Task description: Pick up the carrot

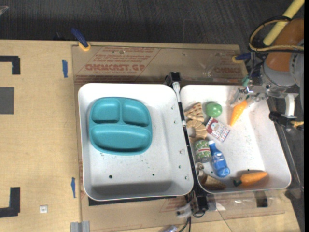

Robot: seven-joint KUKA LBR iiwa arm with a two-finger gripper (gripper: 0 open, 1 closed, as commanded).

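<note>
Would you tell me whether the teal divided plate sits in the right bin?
No, the teal divided plate lies in the left bin, apart from the toys.

Gripper (247, 94) over right bin (277, 144) far corner, carrot (237, 113) hanging tilted at fingertips. Second carrot (253, 178) lies near bin's front edge. Teal plate (120, 124) in left bin (140, 178).
</note>
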